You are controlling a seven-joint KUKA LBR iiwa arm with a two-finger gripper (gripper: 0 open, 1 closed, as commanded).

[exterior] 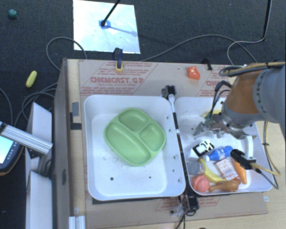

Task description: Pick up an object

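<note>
A dark carpet floor [187,22] is spreading around the bench. A cardboard sheet [134,78] with red printing is covering the bench top. On the floor beyond the bench, a shiny silver panel [106,26] is lying flat and catching the light. Black cables [62,42] are looping across the carpet on the left and along the far right. A small yellow object [31,78] is lying on the carpet at the left, and a small green one [12,14] is sitting near the top-left corner. White boxes [38,165] are standing beside the bench's left edge.
</note>
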